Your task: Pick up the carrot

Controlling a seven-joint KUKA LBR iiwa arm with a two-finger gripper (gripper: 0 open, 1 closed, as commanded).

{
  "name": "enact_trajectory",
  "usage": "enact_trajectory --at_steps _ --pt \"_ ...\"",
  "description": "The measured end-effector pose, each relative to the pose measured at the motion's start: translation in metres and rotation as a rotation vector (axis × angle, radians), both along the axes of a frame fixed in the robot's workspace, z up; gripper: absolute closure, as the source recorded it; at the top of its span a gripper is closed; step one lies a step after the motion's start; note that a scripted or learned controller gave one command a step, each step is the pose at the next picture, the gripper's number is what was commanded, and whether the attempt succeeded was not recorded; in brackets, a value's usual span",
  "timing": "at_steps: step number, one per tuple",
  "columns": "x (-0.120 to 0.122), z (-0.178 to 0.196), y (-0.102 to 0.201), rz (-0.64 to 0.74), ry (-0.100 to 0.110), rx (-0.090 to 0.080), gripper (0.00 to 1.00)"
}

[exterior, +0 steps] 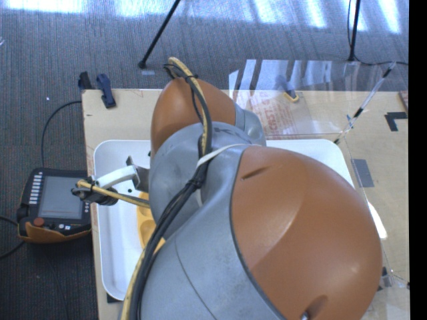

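Behind the arm [267, 232] — a red-printed sheet [270, 115], writing unreadable.

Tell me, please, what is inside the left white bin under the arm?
Inside the left white bin a yellow object shows at the arm's edge, its identity unclear. The arm covers most of the bin's floor, so any carrot there is hidden.
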State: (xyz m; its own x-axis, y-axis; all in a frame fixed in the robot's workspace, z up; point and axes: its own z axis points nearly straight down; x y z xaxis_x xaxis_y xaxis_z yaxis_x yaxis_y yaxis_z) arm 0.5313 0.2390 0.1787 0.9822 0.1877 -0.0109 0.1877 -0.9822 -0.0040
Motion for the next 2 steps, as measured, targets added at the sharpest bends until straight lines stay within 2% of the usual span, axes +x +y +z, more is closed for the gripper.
enact_trajectory --at_steps 1,2 --pt "0.001 0.008 -0.003 -0.006 0.005 0.000 1.00" --pt "-0.002 -0.090 0.006 0.186 -0.004 0.001 1.00"
